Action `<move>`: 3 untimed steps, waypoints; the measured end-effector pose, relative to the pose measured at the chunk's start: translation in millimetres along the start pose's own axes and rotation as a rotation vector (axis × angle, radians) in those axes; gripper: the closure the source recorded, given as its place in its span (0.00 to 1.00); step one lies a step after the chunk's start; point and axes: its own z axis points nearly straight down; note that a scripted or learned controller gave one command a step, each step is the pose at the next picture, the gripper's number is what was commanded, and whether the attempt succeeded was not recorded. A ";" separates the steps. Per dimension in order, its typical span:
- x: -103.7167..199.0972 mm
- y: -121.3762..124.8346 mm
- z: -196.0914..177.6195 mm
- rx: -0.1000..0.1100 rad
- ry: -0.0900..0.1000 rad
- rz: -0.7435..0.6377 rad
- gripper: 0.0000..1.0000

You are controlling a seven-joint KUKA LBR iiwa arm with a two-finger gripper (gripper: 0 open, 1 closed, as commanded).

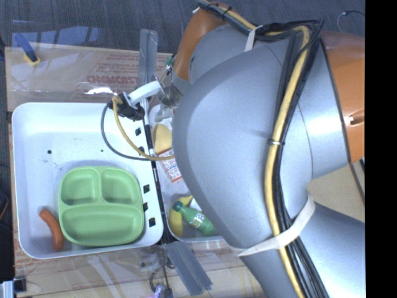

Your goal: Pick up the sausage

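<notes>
While arm hides most of right bin, I read gripper near bins' divider, at far end; cannot tell its state. Sausage lies in left bin, well apart from gripper, toward near-left corner, touching green tray edge. Plan: cross over tray, descend between tray and bin wall, align along sausage length, close mid-body.

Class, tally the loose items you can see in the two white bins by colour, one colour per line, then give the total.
Green: 2, the divided plate and the bottle
Orange-brown: 1, the sausage
Yellow: 2, the piece and the item under the bottle
Total: 5; the arm hides more.
</notes>
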 end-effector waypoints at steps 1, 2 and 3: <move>-7.9 -49.1 0.8 0.004 -0.004 -0.149 0.00; -15.6 -88.2 69.8 0.003 -0.006 -0.259 0.00; -90.9 -151.8 82.2 -0.016 0.062 -0.324 0.00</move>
